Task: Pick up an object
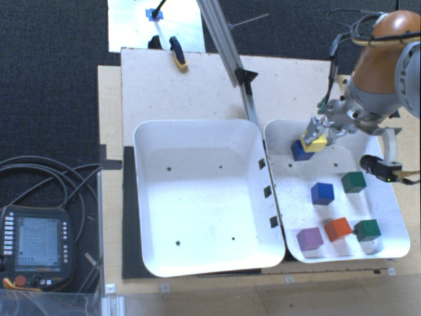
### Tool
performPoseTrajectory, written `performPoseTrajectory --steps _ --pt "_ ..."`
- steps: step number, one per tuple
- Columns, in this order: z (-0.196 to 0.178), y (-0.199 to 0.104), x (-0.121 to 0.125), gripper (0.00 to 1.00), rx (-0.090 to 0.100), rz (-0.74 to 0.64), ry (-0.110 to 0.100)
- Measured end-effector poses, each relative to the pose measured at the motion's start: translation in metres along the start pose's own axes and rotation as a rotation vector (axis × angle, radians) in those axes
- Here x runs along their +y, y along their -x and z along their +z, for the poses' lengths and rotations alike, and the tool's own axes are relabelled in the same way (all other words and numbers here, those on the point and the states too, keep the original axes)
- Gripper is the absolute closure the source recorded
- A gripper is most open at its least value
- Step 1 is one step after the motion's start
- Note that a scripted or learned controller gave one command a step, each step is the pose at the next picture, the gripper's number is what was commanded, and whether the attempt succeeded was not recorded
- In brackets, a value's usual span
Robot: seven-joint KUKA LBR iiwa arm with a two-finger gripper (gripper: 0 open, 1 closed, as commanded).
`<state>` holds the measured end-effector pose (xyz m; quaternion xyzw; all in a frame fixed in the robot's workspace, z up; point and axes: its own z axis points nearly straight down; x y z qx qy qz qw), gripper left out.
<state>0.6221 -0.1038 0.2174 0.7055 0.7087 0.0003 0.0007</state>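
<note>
My gripper (321, 135) hangs over the far left part of the right bin (395, 209). A yellow block (315, 143) sits between its fingers, so it is shut on that block. Right below and touching the yellow block in the view is a dark blue block (300, 152) on the bin floor. Loose in the same bin lie a blue cube (321, 193), a green cube (353, 182), a second green cube (367, 229), an orange cube (338, 228) and a purple cube (309, 238).
The left bin (197, 125) stands beside the right one, sharing a middle wall. A slanted metal rail (223, 38) ends at the bins' far junction. A teach pendant (33, 245) with cables lies at the lower left.
</note>
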Motion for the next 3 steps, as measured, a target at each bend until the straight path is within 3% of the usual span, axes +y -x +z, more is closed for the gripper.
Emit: performPoseTrajectory --steps 2,3 --pt "-0.014 -0.115 0.011 1.0 0.003 -0.007 0.0" --pt "-0.03 -0.163 0.002 1.0 0.003 -0.006 0.0"
